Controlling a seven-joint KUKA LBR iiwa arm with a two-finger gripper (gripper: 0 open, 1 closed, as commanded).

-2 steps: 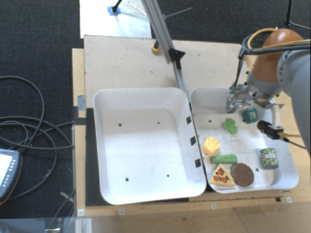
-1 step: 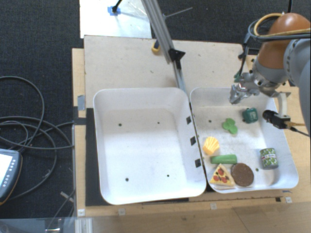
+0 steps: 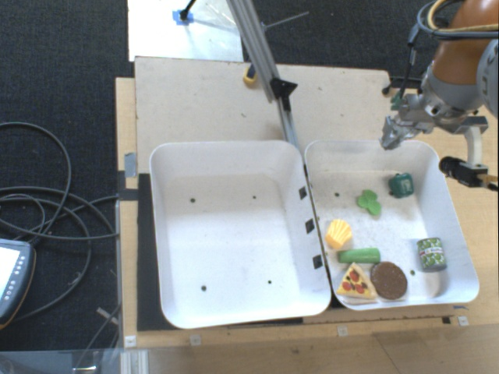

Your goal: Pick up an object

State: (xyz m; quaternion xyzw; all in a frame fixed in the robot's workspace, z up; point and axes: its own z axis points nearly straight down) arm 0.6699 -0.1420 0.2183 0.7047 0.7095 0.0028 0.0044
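Where gripper (image 3: 392, 136) hovers, bin rim (image 3: 366, 143) lies.

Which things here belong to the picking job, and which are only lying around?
For the job: gripper; right bin holding pizza slice, brown disc, green can, yellow shell, green stick.

Lying about: left bin, cables, tablet.

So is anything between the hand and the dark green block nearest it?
Nothing visible. The hand hovers over the right bin's far rim, and the green block lies just below it in view, apart from the other items.
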